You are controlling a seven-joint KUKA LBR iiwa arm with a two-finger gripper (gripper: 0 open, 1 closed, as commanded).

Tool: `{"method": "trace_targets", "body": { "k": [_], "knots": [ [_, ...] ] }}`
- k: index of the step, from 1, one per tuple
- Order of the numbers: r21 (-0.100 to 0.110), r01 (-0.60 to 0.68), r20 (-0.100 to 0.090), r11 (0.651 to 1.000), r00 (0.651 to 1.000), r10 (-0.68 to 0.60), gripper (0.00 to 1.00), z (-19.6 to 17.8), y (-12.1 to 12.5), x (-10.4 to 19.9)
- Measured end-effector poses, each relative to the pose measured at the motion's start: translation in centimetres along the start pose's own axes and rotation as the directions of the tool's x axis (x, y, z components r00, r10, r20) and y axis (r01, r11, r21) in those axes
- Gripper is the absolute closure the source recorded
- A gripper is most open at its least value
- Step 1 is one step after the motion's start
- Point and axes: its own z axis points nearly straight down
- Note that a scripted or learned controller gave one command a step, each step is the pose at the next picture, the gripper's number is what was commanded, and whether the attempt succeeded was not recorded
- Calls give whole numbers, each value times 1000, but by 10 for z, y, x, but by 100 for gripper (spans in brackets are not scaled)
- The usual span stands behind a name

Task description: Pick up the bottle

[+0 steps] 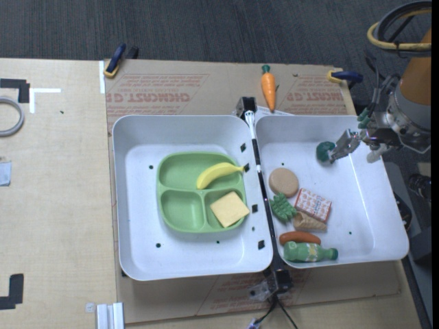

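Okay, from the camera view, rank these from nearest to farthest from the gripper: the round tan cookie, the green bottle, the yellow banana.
1. Round tan cookie, right bin, left of the gripper.
2. Green bottle, lying at the right bin's front edge.
3. Yellow banana, on the green divided plate in the left bin.

The grey KUKA arm (411, 118) carries a broad orange band (417, 81) above the wrist, with a pale grey ring section beneath it. Black cables with a yellow hose (398, 33) loop in an arc over the upper part of the arm. The wrist ends in a dark, angular two-finger gripper (341, 147) assembled from small metal brackets and plates. The slim silver-grey fingers (345, 144) extend from this assembly. Small green details show on the gripper housing.
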Motion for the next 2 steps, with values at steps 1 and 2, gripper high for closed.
{"method": "trace_targets", "body": {
  "k": [1, 2],
  "knots": [
    [-1, 0, 1, 1000, 1000, 0, 100, -9, 0, 0],
    [2, -151, 0, 989, 989, 151, 100, -45, -66, 82]
  ]
}}
